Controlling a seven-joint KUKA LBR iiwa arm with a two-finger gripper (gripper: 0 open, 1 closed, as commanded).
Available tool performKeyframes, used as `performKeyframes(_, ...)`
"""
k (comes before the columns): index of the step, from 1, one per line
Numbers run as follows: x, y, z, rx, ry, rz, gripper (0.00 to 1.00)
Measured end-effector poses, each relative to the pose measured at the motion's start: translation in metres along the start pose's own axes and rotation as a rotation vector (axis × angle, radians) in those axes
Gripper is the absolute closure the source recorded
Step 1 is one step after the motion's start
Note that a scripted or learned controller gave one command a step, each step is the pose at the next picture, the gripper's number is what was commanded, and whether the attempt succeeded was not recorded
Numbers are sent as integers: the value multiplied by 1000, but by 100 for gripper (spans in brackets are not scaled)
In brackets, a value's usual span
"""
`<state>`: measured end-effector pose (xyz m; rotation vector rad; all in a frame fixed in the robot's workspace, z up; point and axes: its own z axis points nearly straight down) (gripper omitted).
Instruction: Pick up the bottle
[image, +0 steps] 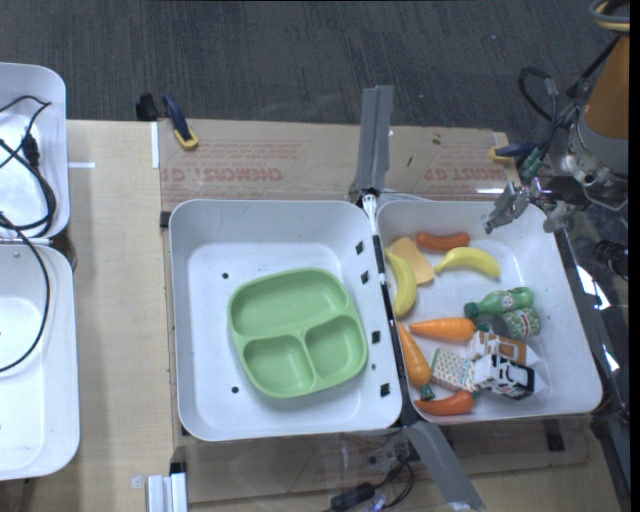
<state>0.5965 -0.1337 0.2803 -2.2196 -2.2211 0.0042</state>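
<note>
The green bottle (503, 303) lies on its side in the right bin (570, 300), near the middle of its right half, its dark cap pointing left. A round green labelled piece (521, 322) rests against its lower side. My gripper (526, 214) hangs over the bin's far right corner, above and beyond the bottle and well apart from it. Its fingers (499, 216) are spread, with nothing between them.
The right bin also holds two bananas (470, 261), two carrots (441, 327), a red sausage (443, 240) and a small carton (497, 362) just below the bottle. A green divided plate (297, 331) sits in the left bin (200, 300). A grey divider post (374, 140) stands between the bins.
</note>
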Motion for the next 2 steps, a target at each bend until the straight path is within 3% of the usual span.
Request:
performKeyframes(1, -33, -2, 128, -1, 1, -90, 0)
performKeyframes(2, -41, -45, 186, -9, 0, -5, 0)
